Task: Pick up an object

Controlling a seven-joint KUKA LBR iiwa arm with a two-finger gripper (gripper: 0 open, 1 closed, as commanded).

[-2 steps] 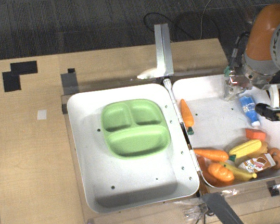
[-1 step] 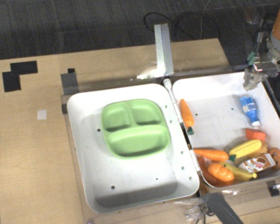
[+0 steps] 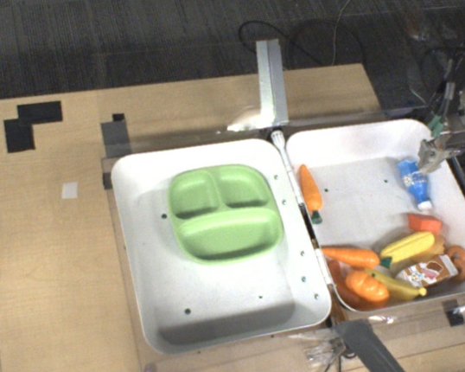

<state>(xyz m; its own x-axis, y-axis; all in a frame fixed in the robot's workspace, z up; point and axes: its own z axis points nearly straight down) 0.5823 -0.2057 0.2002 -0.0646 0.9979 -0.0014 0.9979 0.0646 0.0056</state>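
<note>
Pincer [image 3: 433, 149] position: right edge of the right bin [image 3: 356, 139], on the far half, directly beside a blue-and-white tube [image 3: 416, 181]; the tube lies just left and near of it. Whether anything is gripped cannot be told, and no object is seen held.

Near corner of the right bin: an orange fruit [image 3: 366, 286], a brown carton [image 3: 426, 272], a yellow banana [image 3: 410, 245] and a carrot [image 3: 350, 256], touching in a pile. Farther left, a second carrot [image 3: 309, 189] lies along the dividing wall. The left bin [image 3: 161, 315] holds a green sectioned plate [image 3: 223, 211]. Both bins rest on the tabletop [image 3: 46, 280].
</note>
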